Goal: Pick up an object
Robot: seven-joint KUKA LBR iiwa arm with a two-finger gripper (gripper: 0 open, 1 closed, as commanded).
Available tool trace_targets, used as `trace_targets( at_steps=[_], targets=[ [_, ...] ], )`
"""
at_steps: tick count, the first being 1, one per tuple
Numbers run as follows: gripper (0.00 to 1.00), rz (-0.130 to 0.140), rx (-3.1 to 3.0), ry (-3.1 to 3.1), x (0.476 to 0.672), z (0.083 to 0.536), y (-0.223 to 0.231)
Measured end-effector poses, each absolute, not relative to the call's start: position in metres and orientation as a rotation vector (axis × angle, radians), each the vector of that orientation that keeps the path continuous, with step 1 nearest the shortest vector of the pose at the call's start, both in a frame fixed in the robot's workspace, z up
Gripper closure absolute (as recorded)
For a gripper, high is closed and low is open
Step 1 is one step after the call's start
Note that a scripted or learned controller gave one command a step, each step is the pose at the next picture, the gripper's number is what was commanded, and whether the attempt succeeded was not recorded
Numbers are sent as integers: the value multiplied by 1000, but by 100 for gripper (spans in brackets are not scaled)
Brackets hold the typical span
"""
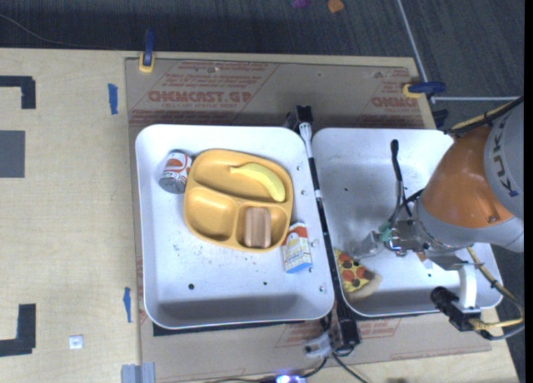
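My arm (479,186) comes in from three o'clock and bends down over the right bin (358,152), the orange band bulging above the wrist. My tool (391,238) hangs low in that bin, toward its six o'clock half, just above the white floor; I cannot tell how it is set. Nothing visible sits in it.

At about eight o'clock from my tool, near the bin's corner, lies a pizza slice (356,275), close by but apart from it.

The left bin (158,231) carries a yellow divided tray (208,211). A banana (262,177) lies in its compartment at one o'clock, and a brownish block (256,226) sits in the compartment at five o'clock. A small can (174,171) rests on its side touching the tray's ten o'clock rim. A little carton (296,248) stands just off the tray at four o'clock, beside the wall shared by the bins
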State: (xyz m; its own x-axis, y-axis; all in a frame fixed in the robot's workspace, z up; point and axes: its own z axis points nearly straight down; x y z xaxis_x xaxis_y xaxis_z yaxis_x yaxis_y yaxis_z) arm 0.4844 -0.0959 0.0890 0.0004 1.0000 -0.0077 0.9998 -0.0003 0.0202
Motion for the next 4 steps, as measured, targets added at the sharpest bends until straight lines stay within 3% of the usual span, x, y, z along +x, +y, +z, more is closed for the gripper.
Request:
trace_targets(
  at_steps=[1, 2, 3, 4],
  targets=[
    [0, 12, 2209, 2204, 484, 89, -95],
    [100, 12, 2204, 2191, 486, 100, -98],
    [100, 3, 2220, 2222, 480, 185, 1],
    [100, 2, 2219, 2219, 480, 214, -63]
  ],
)
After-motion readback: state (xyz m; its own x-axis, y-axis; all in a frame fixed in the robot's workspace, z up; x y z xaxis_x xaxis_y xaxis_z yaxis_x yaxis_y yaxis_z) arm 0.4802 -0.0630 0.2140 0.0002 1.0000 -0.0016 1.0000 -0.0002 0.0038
